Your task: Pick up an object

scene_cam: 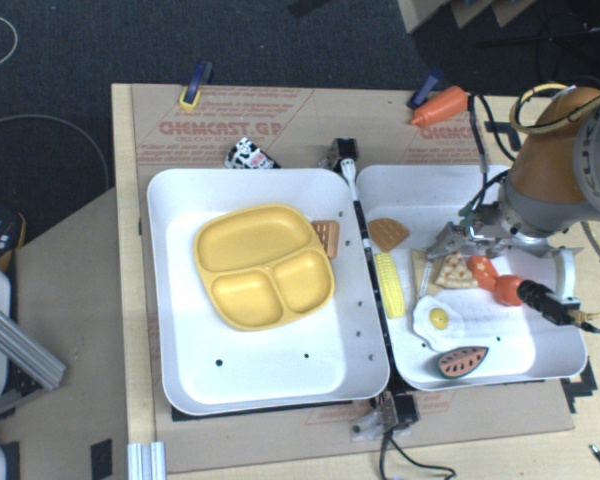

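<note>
My gripper [452,244] is low in the right bin [555,353], just above the upper edge of a pizza slice [452,273]. An orange-red carrot-like piece [494,277] lies right of the slice, under the wrist. A yellow corn cob [388,283] lies along the bin's left wall, with a brown cookie [387,233] above it. Toward the front are a fried egg [437,319] and a watermelon slice [462,361]. Nothing shows as lifted.
The left bin [180,348] holds a yellow divided plate [263,265] and a small waffle piece [325,236] at its right edge. Behind the bins are a black-and-white toy [250,155], a black clip [344,152], an orange clamp [440,106] and a blue-yellow clamp [193,86].
</note>
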Motion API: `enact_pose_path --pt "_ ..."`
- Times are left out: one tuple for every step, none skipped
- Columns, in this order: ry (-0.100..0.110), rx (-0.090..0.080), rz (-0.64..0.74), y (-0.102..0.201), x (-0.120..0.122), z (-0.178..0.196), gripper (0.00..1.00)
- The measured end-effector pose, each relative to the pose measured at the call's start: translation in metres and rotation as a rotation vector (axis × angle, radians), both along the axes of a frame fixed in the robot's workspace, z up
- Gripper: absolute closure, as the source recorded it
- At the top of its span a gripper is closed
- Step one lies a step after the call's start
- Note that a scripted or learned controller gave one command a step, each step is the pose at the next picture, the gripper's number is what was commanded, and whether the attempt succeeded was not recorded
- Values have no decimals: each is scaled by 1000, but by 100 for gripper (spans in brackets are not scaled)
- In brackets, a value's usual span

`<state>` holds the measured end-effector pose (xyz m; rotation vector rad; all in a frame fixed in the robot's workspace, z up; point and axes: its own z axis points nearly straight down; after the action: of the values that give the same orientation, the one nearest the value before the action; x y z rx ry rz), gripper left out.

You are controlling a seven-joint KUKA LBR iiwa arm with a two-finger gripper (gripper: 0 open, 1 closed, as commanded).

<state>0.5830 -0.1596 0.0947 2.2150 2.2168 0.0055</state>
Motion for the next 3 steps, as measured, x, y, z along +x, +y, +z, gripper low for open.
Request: enact_pose_path --pt "-6 1 0 0 5 -4 0" --pt "-12 2 0 1 6 8 100" --pt "0 0 0 -1 8 72 100"
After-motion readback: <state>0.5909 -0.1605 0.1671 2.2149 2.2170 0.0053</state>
